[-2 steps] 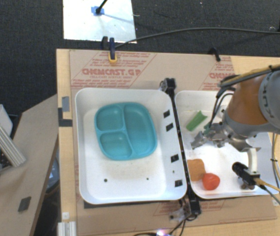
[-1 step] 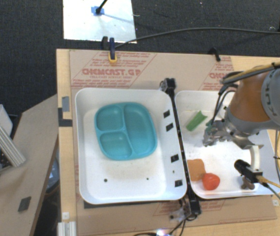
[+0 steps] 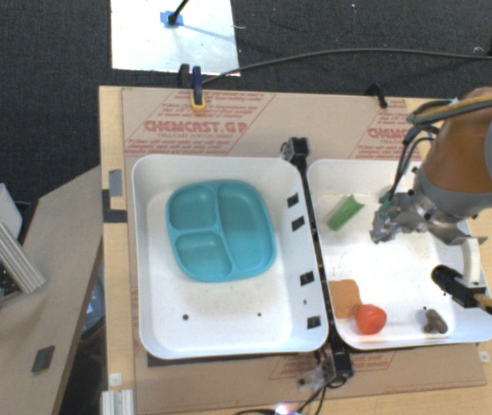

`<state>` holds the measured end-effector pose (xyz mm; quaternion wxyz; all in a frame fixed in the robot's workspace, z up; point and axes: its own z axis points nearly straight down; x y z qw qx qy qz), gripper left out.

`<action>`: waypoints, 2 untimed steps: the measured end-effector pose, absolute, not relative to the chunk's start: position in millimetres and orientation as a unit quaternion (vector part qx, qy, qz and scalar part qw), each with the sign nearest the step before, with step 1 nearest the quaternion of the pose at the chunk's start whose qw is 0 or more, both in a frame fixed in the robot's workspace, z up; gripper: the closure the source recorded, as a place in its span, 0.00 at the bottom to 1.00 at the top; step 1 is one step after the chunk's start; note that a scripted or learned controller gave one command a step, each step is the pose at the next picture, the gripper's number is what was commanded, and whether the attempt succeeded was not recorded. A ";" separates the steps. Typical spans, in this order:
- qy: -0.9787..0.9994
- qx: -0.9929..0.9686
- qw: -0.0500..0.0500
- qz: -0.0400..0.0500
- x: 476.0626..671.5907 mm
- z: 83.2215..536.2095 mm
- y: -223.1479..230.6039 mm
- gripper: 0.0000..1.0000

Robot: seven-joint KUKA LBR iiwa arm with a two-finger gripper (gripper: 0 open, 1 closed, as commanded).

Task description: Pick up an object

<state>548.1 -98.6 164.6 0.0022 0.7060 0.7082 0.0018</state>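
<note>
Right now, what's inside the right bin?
The right bin holds a green block, a tan square piece, a red tomato-like ball and a small brown lump. The gripper hangs over it; whatever lies beneath the arm is covered.

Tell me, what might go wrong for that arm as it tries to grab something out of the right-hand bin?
The gripper hangs over bare floor in the right bin, beside the green block, so it may close on nothing. The tan piece and the red tomato-like object sit close together near the front wall, so going for one could nudge the other. The small brown thing lies near the bin's front corner, awkward to reach.
</note>
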 end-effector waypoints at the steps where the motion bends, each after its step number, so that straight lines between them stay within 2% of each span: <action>1: 0.709 0.706 0.003 0.002 550.0 218.6 -98.9 1.00; 2: 0.709 0.706 0.001 0.001 551.0 230.0 -99.0 1.00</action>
